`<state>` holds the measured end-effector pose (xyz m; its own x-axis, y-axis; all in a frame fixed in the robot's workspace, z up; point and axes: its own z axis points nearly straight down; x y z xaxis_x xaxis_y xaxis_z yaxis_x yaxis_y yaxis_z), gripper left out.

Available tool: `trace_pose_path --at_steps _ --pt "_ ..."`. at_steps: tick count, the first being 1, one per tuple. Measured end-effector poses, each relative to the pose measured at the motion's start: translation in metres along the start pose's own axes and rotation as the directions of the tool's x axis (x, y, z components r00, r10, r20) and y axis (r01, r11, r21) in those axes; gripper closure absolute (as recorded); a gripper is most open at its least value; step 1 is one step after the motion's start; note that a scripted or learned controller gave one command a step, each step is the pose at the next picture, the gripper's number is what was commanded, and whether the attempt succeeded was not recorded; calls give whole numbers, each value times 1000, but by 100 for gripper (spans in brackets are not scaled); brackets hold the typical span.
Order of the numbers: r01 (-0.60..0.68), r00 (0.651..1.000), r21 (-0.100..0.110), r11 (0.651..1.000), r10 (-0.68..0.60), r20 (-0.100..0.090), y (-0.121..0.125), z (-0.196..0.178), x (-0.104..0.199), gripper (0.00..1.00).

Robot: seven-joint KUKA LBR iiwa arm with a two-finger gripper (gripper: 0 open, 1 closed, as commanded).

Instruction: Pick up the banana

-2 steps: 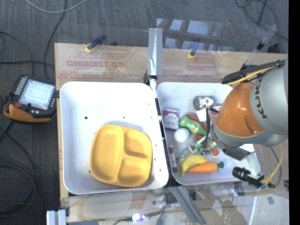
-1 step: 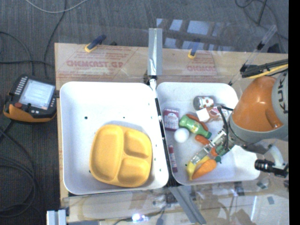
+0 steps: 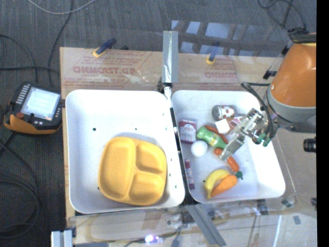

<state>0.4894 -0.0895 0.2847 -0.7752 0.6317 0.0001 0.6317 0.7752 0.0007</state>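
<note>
banana point(image 3: 216, 178) lying near front edge of right bin point(image 3: 267, 184), touching orange carrot point(image 3: 225, 185) just beside it. gripper point(image 3: 234, 145) above bin middle, well apart from banana, over small orange item point(image 3: 232, 163) and close to green bottle point(image 3: 208, 135). fingers released, nothing between them. white ball point(image 3: 198, 148) left of gripper. yellow divided tray point(image 3: 133, 170) in left bin point(image 3: 82, 138).
</note>
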Motion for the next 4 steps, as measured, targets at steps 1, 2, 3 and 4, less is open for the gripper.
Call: trace_pose_path --at_steps 1,2,3,4 --pt "412 911 0 911 -412 -5 33 103 34 0" --pt "345 939 -1 939 -345 2 -6 194 0 0" --pt "343 939 -5 939 -343 8 -3 185 -2 100" --pt "643 766 -4 766 -643 14 -19 194 -16 100"
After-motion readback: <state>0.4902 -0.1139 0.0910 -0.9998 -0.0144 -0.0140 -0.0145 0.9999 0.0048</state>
